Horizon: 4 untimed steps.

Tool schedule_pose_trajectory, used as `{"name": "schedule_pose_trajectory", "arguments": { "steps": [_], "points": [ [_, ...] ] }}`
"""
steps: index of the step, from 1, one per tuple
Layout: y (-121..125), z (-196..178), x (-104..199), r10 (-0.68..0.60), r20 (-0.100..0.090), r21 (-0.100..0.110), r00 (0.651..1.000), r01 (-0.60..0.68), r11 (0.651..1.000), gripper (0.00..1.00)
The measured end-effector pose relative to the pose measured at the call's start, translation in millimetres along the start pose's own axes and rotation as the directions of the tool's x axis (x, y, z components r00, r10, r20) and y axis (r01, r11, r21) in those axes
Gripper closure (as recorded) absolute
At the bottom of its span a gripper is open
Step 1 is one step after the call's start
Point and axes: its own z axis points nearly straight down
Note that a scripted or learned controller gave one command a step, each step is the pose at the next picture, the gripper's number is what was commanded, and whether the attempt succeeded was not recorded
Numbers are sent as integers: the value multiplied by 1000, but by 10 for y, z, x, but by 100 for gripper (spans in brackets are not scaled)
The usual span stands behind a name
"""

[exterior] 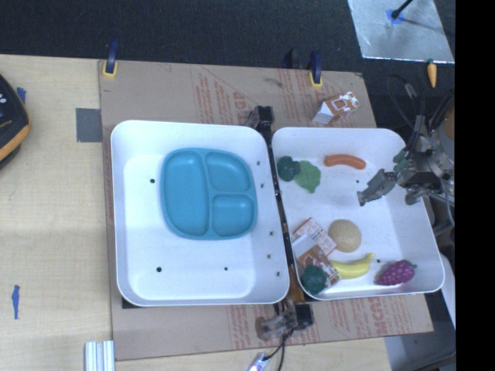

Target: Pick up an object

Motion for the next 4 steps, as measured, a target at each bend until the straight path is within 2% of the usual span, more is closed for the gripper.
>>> {"name": "schedule_pose_trajectory", "arguments": {
  "steps": [1, 2, 3, 4],
  "points": [
    [-163, 1761, -75, 0, 1, -2, 1000, 0, 1000, 0],
    [-161, 1659, -72, -5, 0, -1, 1000, 5, 1000, 100],
    [-161, 1659, -71, -4, 0, -1, 1000, 4, 1000, 0],
    [364, 1828, 132, -1, 2, -7, 1000, 1, 1000, 0]
  ]
}}
